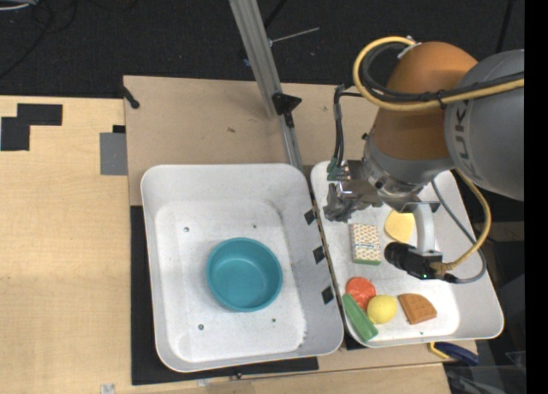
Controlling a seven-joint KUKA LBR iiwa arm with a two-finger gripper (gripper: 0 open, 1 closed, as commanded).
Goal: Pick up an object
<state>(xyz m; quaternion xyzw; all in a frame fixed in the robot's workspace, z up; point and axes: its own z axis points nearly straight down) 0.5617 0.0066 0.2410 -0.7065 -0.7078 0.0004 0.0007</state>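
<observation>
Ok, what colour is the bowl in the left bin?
Teal blue. The bowl shows plainly in the camera view, alone in that bin.

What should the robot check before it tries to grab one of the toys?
1. Toys within reach in the right bin: ok. The patterned box, red tomato, yellow ball, green vegetable and brown piece all lie there.
2. Claw above the right bin: ok, near its upper left corner.
3. Claw lined up over a toy: not ok, the patterned box lies just below it in the picture.
4. Claw open: cannot tell.
5. Left bin uninvolved: ok, it holds just the teal bowl.
</observation>
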